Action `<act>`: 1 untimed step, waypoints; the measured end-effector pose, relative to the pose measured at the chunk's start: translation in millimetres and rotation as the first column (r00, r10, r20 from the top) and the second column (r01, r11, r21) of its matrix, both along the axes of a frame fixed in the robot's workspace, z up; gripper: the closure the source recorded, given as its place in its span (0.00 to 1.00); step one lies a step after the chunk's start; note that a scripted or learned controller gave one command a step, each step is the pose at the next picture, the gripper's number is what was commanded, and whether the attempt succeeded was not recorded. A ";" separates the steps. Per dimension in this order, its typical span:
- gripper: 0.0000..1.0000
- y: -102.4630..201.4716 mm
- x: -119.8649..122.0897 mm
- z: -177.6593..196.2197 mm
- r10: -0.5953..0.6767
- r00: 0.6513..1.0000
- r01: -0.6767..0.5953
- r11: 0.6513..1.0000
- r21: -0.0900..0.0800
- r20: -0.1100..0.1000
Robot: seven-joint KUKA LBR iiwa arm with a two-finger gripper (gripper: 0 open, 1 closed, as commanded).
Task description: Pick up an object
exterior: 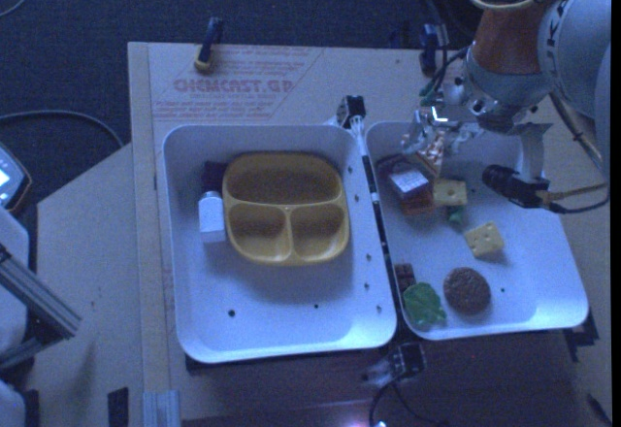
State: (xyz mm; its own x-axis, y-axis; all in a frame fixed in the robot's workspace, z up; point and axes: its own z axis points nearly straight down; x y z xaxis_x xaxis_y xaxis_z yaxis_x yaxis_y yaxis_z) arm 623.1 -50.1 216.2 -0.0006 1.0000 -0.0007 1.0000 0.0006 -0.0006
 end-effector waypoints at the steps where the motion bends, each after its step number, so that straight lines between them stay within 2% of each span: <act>1: 1.00 -2.0 -15.0 9.5 -0.002 1.000 0.002 1.000 0.001 -0.002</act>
